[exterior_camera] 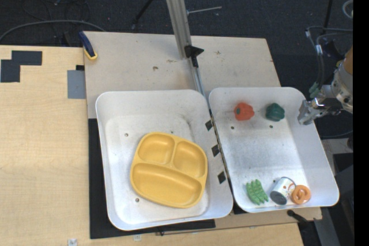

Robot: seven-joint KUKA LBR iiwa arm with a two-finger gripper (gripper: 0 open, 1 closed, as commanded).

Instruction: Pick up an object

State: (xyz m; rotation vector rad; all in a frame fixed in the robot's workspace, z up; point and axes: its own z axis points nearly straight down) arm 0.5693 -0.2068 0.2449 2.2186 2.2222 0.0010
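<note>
Beside the right bin's point(314, 141) far rim, the tool point(308, 112), grip state unreadable, may clip that rim descending toward the green pepper point(275, 112).

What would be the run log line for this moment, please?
stage: approach | claw: at right bin's far right rim, holding nothing | left bin: yellow tray | nearest object: green toy | pick: not yet done

Grey metallic gripper point(311, 111) head, pale wrist housing, orange patch above, dark cables alongside.
</note>
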